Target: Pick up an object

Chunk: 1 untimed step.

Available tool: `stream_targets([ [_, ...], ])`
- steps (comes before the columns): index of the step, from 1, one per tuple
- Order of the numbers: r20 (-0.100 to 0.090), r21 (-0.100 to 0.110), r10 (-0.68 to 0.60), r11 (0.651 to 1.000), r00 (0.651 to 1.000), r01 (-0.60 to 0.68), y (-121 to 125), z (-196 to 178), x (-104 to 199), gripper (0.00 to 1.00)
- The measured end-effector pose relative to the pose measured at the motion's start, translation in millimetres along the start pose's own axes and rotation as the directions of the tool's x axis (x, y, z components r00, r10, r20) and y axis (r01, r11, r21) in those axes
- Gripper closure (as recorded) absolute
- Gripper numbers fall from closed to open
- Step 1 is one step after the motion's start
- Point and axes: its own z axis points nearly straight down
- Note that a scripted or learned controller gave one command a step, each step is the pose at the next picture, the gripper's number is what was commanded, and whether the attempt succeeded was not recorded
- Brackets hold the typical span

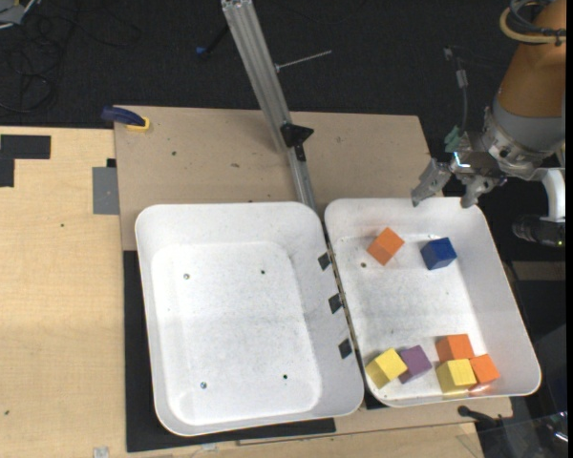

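My gripper (pixel 450 192) hangs over the back rim of the right bin (pixel 516 332), its two fingers spread open with nothing between them. Below it in that bin lie an orange cube (pixel 386 245) and a blue cube (pixel 438 253), both apart from the fingers. At the bin's front edge sits a cluster: a yellow cube (pixel 388 365), a purple cube (pixel 415 361), an orange cube (pixel 454 347), a second yellow cube (pixel 456 376) and a further orange cube (pixel 484 369).
The left bin (pixel 162 256) lies beside the right one, with black clips (pixel 332 301) along the shared edge. A slanted aluminium rail (pixel 264 82) rises behind the bins. The wooden bench (pixel 48 256) extends to the left.
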Motion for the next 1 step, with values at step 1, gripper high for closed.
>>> stream_targets([
  [1,0.001,-0.004,-0.003,1.000,1.000,0.003,0.8,-2.7,0.4,0.00],
])
